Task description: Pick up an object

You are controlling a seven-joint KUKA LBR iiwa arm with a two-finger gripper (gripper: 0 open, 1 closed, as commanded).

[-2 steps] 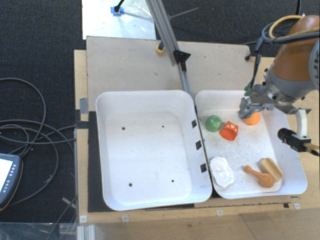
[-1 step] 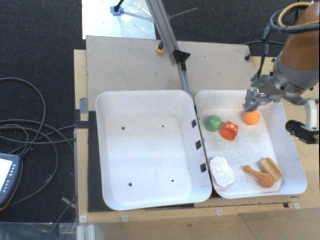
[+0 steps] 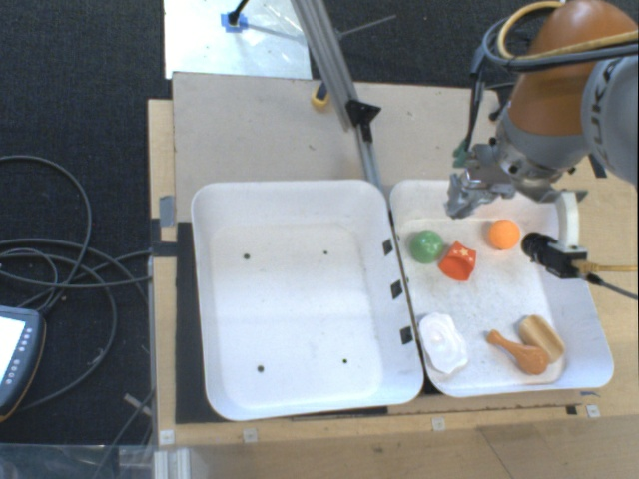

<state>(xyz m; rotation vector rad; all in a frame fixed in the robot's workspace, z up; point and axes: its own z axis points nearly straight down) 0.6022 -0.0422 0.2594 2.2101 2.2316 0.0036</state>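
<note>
The right bin [image 3: 579, 362] holds a green ball [image 3: 427, 245], a red block [image 3: 458, 261], an orange ball [image 3: 504, 234], a white crumpled object [image 3: 442, 341] and a tan drumstick-shaped toy [image 3: 527, 346]. My gripper [image 3: 465, 200] hangs over the bin's far left part, just above and behind the green ball and the red block. Nothing shows between its fingers. The arm's wrist covers the far edge of the bin.
The left bin [image 3: 215, 208] lies beside the right one, sharing a middle wall with black clips [image 3: 395, 288]. A grey pole [image 3: 334, 58] slants over the bench behind the bins. Cables and a pendant [image 3: 15, 352] lie on the floor at left.
</note>
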